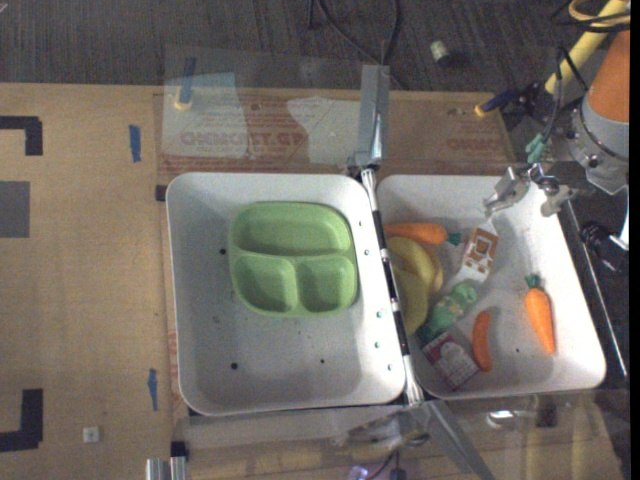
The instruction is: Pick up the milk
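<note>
The milk is a small white carton with orange-brown print. It lies on its side in the right bin, near the middle of the bin's back half. My gripper hangs over the bin's back edge, up and to the right of the carton and apart from it. Its two fingers stand spread, open, with nothing between them.
Around the milk in the right bin lie a carrot, bananas, a green bottle, a red box, a small orange piece and another carrot. The left bin holds a green divided plate.
</note>
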